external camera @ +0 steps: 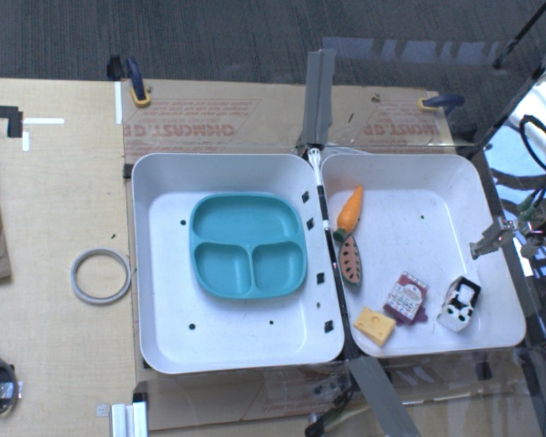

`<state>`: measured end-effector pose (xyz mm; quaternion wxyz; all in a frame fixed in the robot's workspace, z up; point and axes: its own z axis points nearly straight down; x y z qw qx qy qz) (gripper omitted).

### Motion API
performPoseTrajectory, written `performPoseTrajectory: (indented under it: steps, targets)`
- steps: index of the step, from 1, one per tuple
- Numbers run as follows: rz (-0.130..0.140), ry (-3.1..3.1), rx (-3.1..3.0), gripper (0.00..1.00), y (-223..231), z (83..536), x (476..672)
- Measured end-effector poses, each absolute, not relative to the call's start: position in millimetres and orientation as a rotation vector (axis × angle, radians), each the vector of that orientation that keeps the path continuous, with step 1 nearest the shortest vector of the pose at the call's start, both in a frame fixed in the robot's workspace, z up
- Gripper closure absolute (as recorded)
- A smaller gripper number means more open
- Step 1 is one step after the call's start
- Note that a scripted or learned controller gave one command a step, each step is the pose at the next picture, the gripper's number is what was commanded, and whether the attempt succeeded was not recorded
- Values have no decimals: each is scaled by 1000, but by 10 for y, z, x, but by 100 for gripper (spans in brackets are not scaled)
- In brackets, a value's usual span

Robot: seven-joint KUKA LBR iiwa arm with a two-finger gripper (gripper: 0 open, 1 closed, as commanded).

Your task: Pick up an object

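Camera view, looking down at a slant. Right bin (419,176): carrot (349,209) upper left, watermelon slice (349,260) just below, cheese wedge (375,326), red packet (406,299) and black-and-white toy (459,304) along lower edge. Left bin (164,244): teal divided plate (248,246). Nothing lifted yet; whole pick left to do. Possibly claw (497,235) at right rim, too indistinct; cannot tell its state.

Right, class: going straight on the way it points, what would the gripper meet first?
Probably the watermelon slice by the right bin's left wall; the gripper points roughly left over bin floor, though its height is unclear.
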<state>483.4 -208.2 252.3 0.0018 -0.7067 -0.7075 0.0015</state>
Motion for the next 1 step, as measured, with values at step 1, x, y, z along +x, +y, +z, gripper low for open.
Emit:
performPoseTrajectory:
  steps: [1]
  targets:
    - [4, -2183, -2253, 0, -2225, 1943, 4778]
